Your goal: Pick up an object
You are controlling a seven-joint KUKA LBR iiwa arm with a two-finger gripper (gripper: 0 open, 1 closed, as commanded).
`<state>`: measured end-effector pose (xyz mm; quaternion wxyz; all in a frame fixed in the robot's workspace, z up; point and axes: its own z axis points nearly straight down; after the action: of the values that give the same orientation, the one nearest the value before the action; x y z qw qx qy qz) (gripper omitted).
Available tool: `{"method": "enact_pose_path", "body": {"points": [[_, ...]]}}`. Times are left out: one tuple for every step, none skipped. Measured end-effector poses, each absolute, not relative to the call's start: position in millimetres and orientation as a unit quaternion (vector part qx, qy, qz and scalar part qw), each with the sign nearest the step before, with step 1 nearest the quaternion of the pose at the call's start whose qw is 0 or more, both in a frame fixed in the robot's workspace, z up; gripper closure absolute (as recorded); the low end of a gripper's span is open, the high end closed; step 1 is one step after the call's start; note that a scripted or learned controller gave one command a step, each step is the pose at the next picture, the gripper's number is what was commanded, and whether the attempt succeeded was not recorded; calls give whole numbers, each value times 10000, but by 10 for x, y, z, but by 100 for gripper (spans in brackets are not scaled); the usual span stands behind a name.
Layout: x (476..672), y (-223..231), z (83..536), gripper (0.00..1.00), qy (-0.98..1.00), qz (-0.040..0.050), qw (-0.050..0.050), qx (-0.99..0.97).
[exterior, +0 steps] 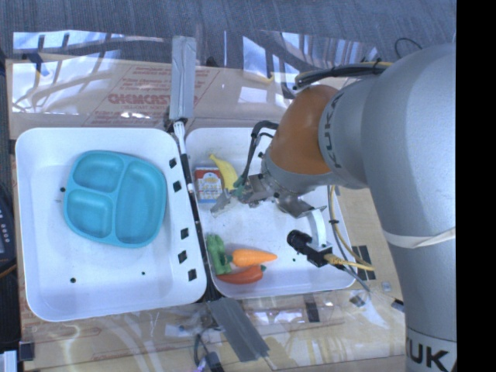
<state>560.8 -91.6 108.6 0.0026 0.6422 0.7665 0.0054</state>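
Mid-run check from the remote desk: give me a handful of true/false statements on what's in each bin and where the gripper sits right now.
1. The blue divided plate lies in the left bin. True.
2. The carrot is in the left bin beside the plate. False: it lies in the right bin, near its front edge, next to a green vegetable.
3. A banana lies in the right bin next to a small red can. True.
4. The gripper hangs over the plate. False: it is in the right bin, close to the can and banana.
5. The carrot is held between the gripper's fingers. False: it lies in the bin, apart from the gripper.
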Motion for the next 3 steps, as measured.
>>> {"method": "enact_pose_path", "body": {"points": [[6157, -964, 916, 0, 7914, -5, -12, 6114], [6159, -962, 1017, 100, 7917, -6, -20, 6109], [6447, -537, 1934, 100, 7447, 1, 5, 6674]]}}
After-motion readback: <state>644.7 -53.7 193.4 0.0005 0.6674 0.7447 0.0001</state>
